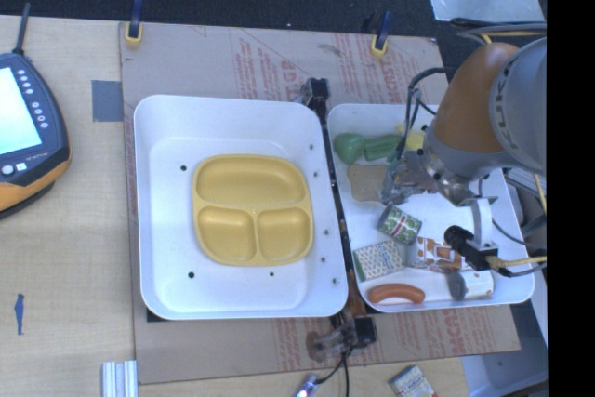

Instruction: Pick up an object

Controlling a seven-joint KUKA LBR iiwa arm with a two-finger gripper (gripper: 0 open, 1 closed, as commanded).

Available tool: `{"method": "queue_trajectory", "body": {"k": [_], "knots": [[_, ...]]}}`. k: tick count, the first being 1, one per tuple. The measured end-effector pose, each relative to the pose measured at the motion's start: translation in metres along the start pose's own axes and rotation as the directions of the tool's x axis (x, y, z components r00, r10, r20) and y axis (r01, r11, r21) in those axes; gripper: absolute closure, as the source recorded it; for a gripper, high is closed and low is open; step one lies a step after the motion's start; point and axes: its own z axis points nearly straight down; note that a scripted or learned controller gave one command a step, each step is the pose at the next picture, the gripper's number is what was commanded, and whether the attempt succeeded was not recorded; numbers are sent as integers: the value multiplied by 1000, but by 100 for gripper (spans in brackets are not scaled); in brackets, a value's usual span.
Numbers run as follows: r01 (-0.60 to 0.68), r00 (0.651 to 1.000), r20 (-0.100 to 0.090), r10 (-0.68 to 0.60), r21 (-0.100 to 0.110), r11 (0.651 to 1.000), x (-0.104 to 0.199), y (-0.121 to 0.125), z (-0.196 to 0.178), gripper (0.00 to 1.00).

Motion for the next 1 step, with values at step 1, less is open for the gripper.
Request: {"method": "queue_trajectory", "body": {"k": [1], "knots": [[0, 1000, 0, 0, 0, 1000, 0, 0, 0, 0]]}}
